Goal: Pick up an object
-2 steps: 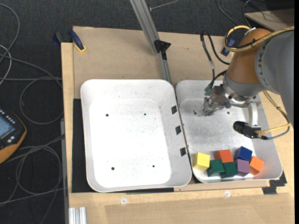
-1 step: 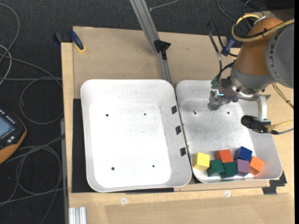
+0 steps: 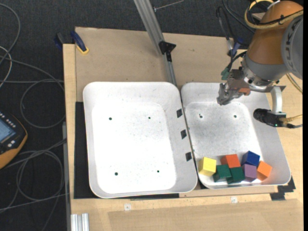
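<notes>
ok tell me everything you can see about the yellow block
The yellow block is a small cube, plain and matte, maybe wood or foam. It sits slightly turned on the floor of the right bin, near that bin's front edge, at the left end of a cluster, close beside a green block. The gripper is far from it.

The arm is cut off by the right edge, and the green blocks partly hide each other.
</notes>
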`<state>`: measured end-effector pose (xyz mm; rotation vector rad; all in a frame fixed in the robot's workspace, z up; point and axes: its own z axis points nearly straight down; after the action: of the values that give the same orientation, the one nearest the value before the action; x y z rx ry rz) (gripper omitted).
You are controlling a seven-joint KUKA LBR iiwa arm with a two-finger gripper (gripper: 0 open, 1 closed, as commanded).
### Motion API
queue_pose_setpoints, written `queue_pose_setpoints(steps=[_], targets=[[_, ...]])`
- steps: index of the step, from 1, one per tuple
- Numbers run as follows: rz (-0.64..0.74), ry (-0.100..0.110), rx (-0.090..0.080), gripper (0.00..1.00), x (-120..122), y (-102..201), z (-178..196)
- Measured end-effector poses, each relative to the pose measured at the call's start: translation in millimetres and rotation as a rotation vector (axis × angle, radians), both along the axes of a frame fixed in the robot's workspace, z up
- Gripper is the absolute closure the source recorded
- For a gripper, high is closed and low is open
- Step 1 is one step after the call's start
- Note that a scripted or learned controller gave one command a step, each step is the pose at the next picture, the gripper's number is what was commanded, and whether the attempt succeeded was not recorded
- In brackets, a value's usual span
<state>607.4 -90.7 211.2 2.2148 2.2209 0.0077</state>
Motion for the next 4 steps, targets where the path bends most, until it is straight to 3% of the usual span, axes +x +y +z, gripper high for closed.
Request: queue_pose_setpoints(steps=[1,2,4], targets=[[-0.001,0.0,-0.001,1.0,2,-2,44],[0.002,0.01,0.002,1.0,-25,46,40],[0.003,0.011,0.003,1.0,-51,139,23]])
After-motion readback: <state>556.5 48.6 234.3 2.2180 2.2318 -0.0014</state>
